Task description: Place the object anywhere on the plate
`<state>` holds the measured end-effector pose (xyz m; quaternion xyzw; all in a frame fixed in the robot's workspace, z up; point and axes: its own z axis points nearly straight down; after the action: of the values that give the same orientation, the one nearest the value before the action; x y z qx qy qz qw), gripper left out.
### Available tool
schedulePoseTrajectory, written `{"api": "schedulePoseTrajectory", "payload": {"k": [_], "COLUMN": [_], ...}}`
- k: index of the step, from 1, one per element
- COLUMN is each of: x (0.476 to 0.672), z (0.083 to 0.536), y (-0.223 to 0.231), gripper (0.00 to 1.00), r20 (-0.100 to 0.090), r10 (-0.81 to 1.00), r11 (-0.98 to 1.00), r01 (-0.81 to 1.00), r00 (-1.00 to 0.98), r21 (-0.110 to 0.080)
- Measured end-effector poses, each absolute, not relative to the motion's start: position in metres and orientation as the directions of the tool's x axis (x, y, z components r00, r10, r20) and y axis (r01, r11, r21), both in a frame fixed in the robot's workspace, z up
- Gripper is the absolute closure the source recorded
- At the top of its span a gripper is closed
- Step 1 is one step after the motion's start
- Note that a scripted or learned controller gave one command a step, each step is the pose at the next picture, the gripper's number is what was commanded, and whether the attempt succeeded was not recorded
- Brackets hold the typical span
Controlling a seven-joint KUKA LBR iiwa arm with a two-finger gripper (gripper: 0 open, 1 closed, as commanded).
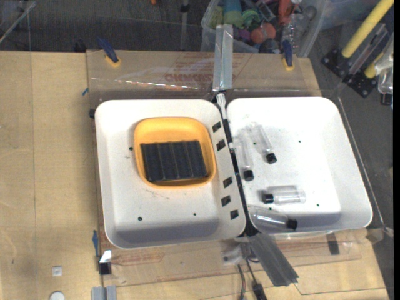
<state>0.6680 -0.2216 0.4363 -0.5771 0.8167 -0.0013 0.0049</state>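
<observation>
An orange plate (145, 130) with rounded corners lies in the left white bin (119, 211), towards its middle. A black ridged rectangular block (174, 160) rests flat on the plate and covers most of its floor. In the right white bin (319, 124) lie several clear vials with black caps: two (262, 144) (244, 161) near the divider, one (284, 197) lower in the bin, and one (273, 219) at the front rim.
A metal divider strip (223, 136) with black tabs runs between the two bins. Behind the bench stands a clear box of coloured toys (262, 11). Blue clamps (111, 56) hold a plastic sheet at the back.
</observation>
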Motion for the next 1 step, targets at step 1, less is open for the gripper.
{"api": "schedulePoseTrajectory", "payload": {"k": [1], "x": [0.668], "z": [0.4358], "y": [-0.2214], "gripper": [1.0], "r20": [-0.005], "r10": [-1.0], "r11": [0.023], "r01": [-1.0], "r00": [-0.023], "r21": [-0.008]}}
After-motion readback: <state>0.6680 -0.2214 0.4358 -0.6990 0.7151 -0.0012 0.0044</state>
